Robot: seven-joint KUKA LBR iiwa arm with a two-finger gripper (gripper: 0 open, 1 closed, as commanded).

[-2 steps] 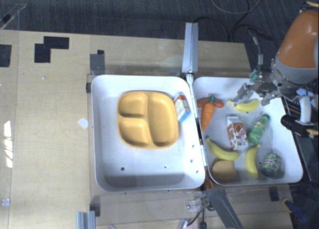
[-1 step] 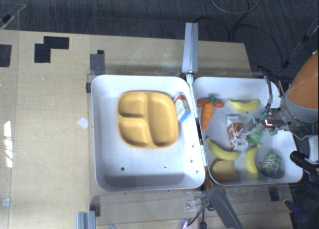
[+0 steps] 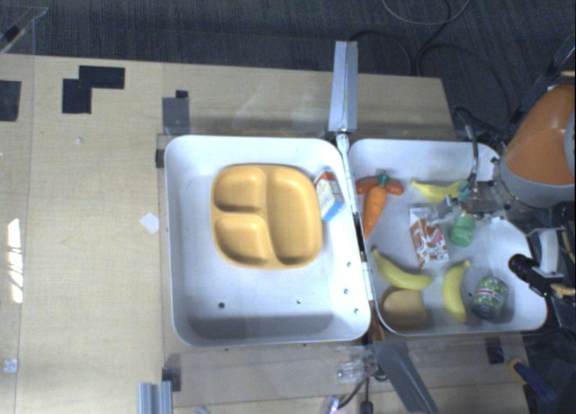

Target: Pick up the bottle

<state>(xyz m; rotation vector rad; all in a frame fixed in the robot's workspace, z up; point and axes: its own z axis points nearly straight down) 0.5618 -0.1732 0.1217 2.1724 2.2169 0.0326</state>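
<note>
left bin (image 3: 180, 250): holds a yellow compartment plate (image 3: 267, 214) near its middle, with a small carton (image 3: 328, 194) leaning by the plate's right edge, against the wall shared with the right bin (image 3: 531, 318). printing on the carton too small to read.

right bin, going rightward: toy carrot (image 3: 373, 205) with a green top at the far left; below it a banana (image 3: 400, 273) lying at a slant and a brownish round item (image 3: 405, 309), possibly a potato, in the near left corner. next a flat snack packet (image 3: 428, 239) with red and white print, lettering illegible. another banana (image 3: 435, 191) along the far side, and a third (image 3: 455, 291) standing nearly near-to-far.

small green bottle (image 3: 463, 229) sits just right of the packet, about mid-bin, long axis roughly far-to-near with the cap end pointing far. no label legible on it. a round container (image 3: 490, 298) with a green-printed label lies nearer, toward the near right corner; text unreadable.

gripper (image 3: 472, 194) hangs at the bottle's far end, just beyond the cap, reached in from the right under the orange band. cannot tell how wide the hand is set, nor whether anything is in it; the bottle appears to rest on the bin floor. likely needs a short shift nearward and a descent, closing across the bottle's narrow width rather than along its length. packet touching the bottle's left side could get nudged.
</note>
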